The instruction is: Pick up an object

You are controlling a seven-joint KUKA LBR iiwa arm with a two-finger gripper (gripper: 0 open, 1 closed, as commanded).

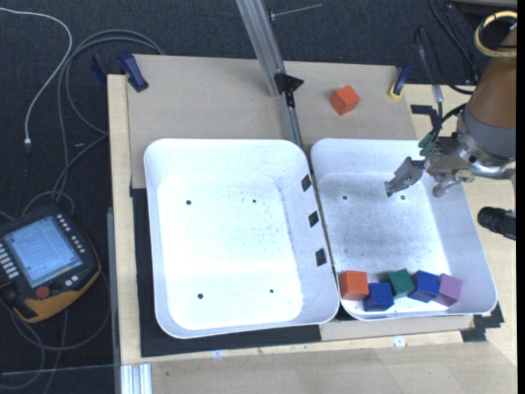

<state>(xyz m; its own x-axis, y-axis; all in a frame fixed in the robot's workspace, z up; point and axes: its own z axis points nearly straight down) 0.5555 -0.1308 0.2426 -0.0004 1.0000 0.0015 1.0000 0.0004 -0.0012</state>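
Tan table [205, 105] with two white bins | end effector [422, 179] open, holding nothing, above right bin [467, 220] | blocks: orange [353, 284], blue [378, 295], green [401, 281], purple [449, 286] well below it

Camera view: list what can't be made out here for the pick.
- Arm: cut off by the right edge of the camera view above its orange band.
- Gripper over the right bin: too small to tell its height above the floor.
- Blue blocks in the row along the near wall: packed against the green block, so whether they touch or overlap is unclear.
- Handheld screen: too small to read.
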